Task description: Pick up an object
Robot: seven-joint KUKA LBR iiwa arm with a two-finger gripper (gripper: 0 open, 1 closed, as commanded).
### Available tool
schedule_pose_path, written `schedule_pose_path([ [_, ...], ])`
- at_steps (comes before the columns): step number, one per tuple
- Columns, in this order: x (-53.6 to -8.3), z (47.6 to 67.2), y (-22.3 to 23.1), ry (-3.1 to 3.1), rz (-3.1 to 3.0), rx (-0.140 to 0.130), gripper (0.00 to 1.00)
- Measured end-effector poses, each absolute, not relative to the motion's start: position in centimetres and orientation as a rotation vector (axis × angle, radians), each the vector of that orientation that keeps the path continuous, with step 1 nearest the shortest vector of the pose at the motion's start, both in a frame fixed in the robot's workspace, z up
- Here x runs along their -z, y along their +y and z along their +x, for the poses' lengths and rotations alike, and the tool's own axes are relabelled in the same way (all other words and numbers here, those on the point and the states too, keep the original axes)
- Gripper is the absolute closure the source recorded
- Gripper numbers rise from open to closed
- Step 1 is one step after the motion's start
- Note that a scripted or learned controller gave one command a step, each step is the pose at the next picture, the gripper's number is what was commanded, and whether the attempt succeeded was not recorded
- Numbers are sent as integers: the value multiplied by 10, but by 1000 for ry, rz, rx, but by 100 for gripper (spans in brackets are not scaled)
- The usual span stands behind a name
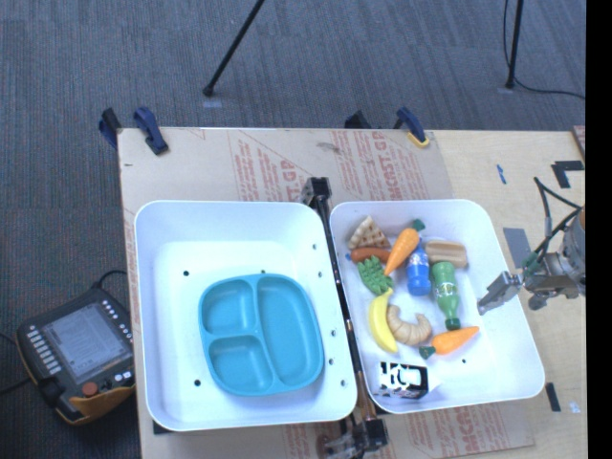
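Observation:
The right white bin (521, 352) holds several toy foods. A waffle wedge (366, 231) and a long carrot (404, 249) lie at its far side, beside a bread roll (447, 251). A blue bottle (419, 273) and a green bottle (446, 293) lie in the middle. A green leafy piece (375, 275), a banana (382, 321), a croissant (411, 326) and a small carrot (451, 341) lie nearer. A black-and-white item (404, 379) sits at the front. My gripper (504, 292) hangs over the bin's right rim, right of the green bottle, with nothing visibly in it.
The left white bin (163, 256) holds a blue divided plate (260, 333). A teach pendant (75, 352) lies on the floor to the left. Blue clamps (148, 130) grip the bench's far edge. Cables (555, 228) trail near the arm at the right.

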State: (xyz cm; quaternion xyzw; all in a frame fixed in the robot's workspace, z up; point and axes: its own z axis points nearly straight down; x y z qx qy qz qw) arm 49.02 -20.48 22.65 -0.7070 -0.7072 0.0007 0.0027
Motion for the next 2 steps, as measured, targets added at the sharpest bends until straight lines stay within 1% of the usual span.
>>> schedule_pose_path([
  [1,-144,563,-146,-2223,-2212,-3,0],
  [2,-86,556,-161,-2387,-2041,-1,0],
])
